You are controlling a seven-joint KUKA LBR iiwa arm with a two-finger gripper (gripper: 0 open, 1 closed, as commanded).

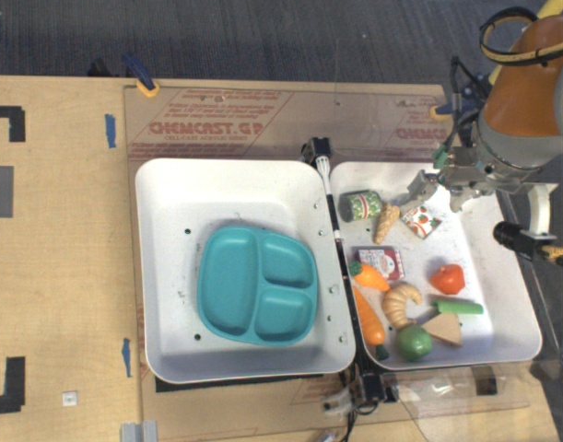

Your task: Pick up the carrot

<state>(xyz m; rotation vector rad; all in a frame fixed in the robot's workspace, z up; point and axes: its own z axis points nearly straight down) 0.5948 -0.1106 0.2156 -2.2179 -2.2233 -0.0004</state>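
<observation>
The carrot (369, 316) lies hard against the right bin's left wall (341, 274), crowded by croissant (401, 302) and green ball (414, 343); above stays open.

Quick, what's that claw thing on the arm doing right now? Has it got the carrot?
Gripper: open, holding nothing, above the far end of the right bin.
Carrot: lying at that bin's left edge, untouched.

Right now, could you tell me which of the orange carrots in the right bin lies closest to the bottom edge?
The long carrot along the right bin's left wall, ending beside the green ball; the shorter carrot lies above it.
</observation>
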